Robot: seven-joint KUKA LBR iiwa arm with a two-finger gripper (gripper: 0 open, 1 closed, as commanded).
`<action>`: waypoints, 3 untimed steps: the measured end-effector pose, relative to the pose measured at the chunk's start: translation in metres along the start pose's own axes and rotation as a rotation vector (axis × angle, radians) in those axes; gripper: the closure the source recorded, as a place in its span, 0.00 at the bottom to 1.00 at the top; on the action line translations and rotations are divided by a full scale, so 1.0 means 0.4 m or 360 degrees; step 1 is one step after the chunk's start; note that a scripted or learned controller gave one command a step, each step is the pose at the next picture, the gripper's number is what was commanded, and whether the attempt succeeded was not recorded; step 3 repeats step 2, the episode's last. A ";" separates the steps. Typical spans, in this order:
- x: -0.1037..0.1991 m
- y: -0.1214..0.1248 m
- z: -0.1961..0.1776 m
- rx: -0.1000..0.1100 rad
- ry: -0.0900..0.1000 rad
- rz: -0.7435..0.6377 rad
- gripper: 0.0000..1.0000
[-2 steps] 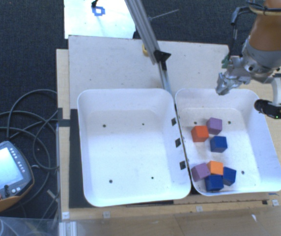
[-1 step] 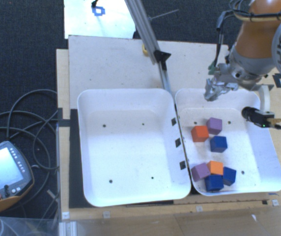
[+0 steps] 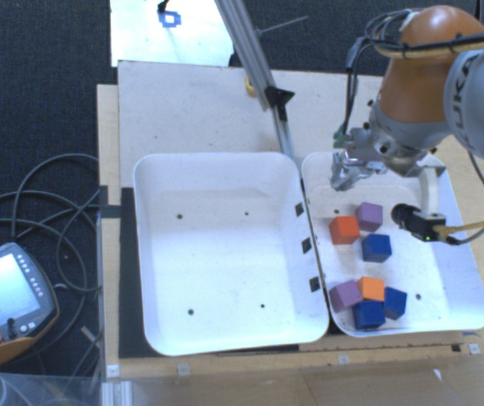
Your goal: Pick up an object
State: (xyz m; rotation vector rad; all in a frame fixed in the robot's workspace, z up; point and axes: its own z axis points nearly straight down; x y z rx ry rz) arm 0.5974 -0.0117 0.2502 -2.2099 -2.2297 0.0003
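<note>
The metal two-finger gripper (image 3: 346, 174), its finger state impossible to tell, hovered at eleven o'clock from the small orange wooden cube (image 3: 344, 229), whose touching purple cube (image 3: 370, 216) risked blocking a clean grasp.

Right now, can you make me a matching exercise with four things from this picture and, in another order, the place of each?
Things:
1. gripper
2. red block
3. handheld control unit
4. left bin

Places:
A. on the dark floor, at the picture's left edge
B. at the far end of the right bin, above the blocks
C. beside a purple block, mid right bin
D. between the cables and the right bin

Pairs: 1-B, 2-C, 3-A, 4-D
</note>
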 end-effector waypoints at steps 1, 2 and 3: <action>0.123 -0.077 -0.010 -0.0002 0.0002 -0.0002 1.00; 0.254 -0.130 -0.006 -0.0002 0.0002 -0.0004 1.00; 0.254 -0.130 -0.006 -0.0002 0.0002 -0.0004 1.00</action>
